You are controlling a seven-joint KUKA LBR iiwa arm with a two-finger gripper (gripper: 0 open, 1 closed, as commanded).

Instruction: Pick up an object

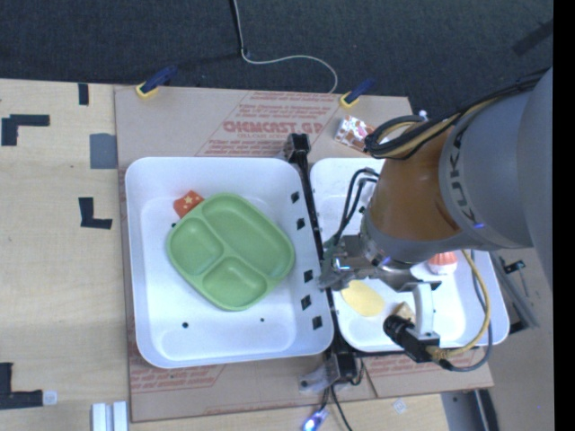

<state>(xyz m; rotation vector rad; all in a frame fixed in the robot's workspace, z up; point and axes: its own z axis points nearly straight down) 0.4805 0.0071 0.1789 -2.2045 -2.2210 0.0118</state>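
Grey metal with an orange band, the arm (449, 187) reaches in from the right and bends down over the right bin (476, 330), its wrist hiding most of that bin's floor. The pincer (346, 272) sits low at the bin's left side, close to the wall shared with the left bin (144, 259), and whether it is apart or together I cannot tell (the wrist and cables cover it from this angle). Just below and slightly right of the pincer lies a pale yellow round object (363, 299) on the white floor, near the pincer but not visibly held by it. Further right, past the wrist, a small orange and white item (443, 261) peeks out beside the arm. Well to the left of the pincer, in the other bin, a green divided plate (231, 251) lies flat with its three compartments facing up, and a small red-orange piece (187, 204) rests at its upper left edge, touching or just beside it. Both bins stand on a sheet of cardboard (260, 124) laid over the wooden counter (54, 241).
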